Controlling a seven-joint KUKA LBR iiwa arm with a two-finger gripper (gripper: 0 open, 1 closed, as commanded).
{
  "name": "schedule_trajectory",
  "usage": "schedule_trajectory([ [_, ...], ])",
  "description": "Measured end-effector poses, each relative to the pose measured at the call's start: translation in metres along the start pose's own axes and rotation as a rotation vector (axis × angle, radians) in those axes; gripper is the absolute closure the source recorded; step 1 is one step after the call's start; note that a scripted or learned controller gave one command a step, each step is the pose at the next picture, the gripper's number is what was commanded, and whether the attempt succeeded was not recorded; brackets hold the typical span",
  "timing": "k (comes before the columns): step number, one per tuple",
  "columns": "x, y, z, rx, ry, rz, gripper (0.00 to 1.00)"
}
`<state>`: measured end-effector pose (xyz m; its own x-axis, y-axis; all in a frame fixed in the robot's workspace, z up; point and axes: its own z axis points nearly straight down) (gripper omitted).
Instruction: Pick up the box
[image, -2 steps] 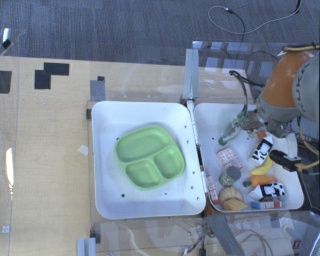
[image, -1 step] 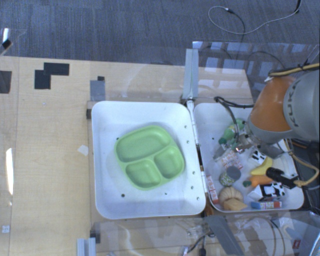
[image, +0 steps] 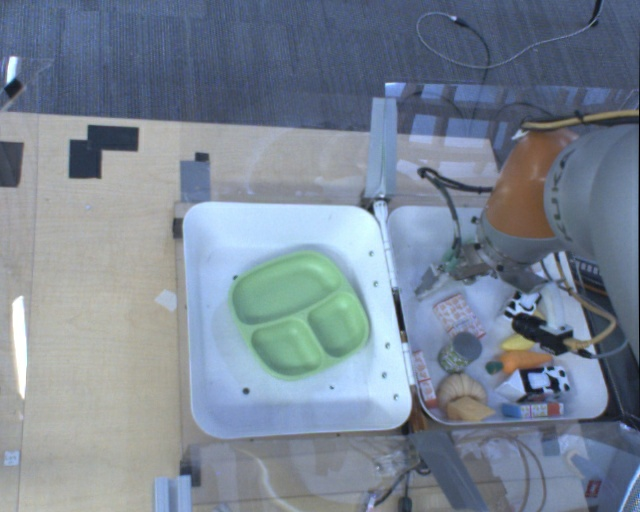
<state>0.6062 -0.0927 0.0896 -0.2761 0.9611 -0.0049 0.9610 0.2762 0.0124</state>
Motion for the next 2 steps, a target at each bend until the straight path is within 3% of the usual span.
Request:
schedule_trajectory([
  [1, -0.039, 0.013, -0.014, 0.018, 0.009, -0.220, 0.00],
  [2, -0.011, -0.043, -0.002, -0.005, -0.003, -0.496, 0.00],
])
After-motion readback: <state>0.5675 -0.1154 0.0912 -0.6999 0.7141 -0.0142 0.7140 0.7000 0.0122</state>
